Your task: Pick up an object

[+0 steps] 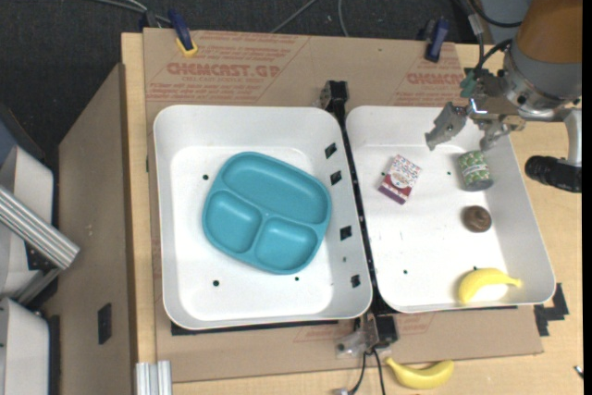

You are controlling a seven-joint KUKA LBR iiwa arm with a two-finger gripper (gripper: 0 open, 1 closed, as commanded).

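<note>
The step in hand looks like the approach: the hand hangs over the far part of the right bin, its two fingers spread wide with nothing between them. No object is picked up yet.

The next move, as I judge it, calls for choosing one object, centring the spread fingers over it, lowering, and closing.

Counted from largest to smallest:

- **Surface:** one cardboard-covered surface under everything.
- **Bins:** two white bins, the right one beneath the hand and the left bin well off to its left.
- **Blue divided plate:** one blue divided plate, lying in the left bin, well apart from the hand.
- **Bananas:** two, one banana in the right bin at its near edge, and a second banana on the surface beyond that edge.
- **Small printed packet:** one small printed packet, near the hand, just left of and below it.
- **Green patterned cup:** one green patterned cup, just below the fingers and the closest candidate.
- **Brown round object:** one brown round object, below the cup.
</note>
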